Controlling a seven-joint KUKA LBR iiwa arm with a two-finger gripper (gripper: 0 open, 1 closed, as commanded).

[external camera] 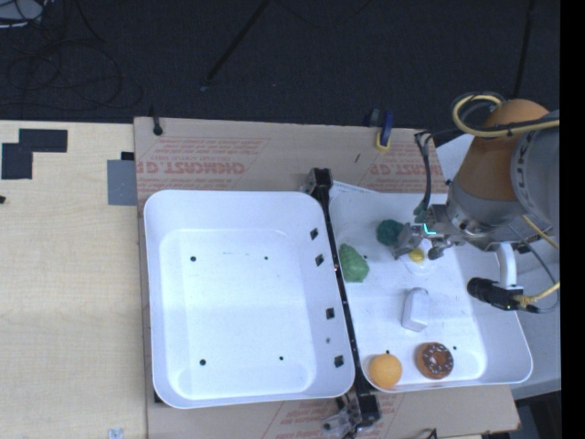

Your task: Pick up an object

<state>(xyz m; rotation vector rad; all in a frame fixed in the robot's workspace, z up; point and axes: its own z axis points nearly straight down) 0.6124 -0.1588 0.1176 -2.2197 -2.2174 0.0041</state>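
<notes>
Nearest the camera, along the front edge of the right bin (512, 369), sit a smooth orange ball (386, 370) and, just beside it, a brown doughnut-shaped toy (435, 360) with a speckled top. A little farther back a pale grey block (415, 308) lies with its long axis running roughly front to back, its surface matte and hard-looking. Against the divider between the bins rests a light green lump (353, 264), soft and crumpled in shape. Farther still, a dark green rounded object (391, 232) lies just left of the claw (419, 248), near enough to be almost touching, and a small yellow piece (417, 256) sits right beneath the claw's tip. Whether the claw is spread or closed cannot be told, since the wrist hides it. The likeliest target seems to be the small yellow piece directly below, with the dark green object the next closest, off to the claw's left. The left bin (160, 245) is smooth white plastic on the cardboard-covered tabletop (228, 154).
</notes>
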